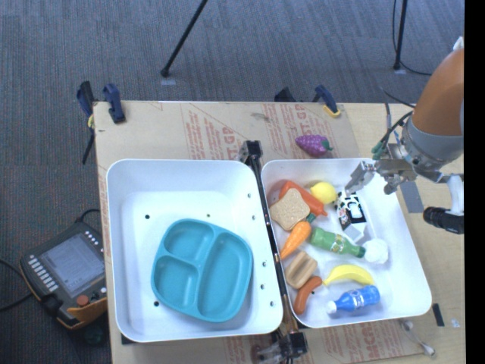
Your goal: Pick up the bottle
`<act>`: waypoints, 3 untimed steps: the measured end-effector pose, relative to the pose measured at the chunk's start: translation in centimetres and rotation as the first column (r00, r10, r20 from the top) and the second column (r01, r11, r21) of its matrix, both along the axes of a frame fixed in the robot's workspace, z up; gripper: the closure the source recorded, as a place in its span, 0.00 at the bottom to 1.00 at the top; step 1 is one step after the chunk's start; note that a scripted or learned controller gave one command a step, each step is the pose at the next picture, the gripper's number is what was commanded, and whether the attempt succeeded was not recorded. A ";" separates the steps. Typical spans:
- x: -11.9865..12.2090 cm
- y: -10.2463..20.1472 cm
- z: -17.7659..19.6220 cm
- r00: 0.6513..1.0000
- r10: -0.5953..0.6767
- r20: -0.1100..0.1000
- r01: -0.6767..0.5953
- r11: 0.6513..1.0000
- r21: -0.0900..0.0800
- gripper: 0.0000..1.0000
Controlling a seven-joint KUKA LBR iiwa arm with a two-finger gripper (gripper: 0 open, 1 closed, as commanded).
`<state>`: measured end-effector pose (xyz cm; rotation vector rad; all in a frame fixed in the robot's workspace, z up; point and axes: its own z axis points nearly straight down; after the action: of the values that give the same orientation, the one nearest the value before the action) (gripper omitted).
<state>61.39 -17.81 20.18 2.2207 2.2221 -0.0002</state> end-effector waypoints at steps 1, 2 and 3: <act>-4.2 3.0 -8.2 0.970 0.241 0.006 -0.241 0.970 0.000 0.00; -9.9 5.8 -11.1 0.858 0.514 0.005 -0.514 0.858 -0.002 0.00; -9.9 5.7 -10.0 0.861 0.508 0.006 -0.508 0.861 0.001 1.00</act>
<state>51.53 -12.11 10.21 1.5553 2.7267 0.0092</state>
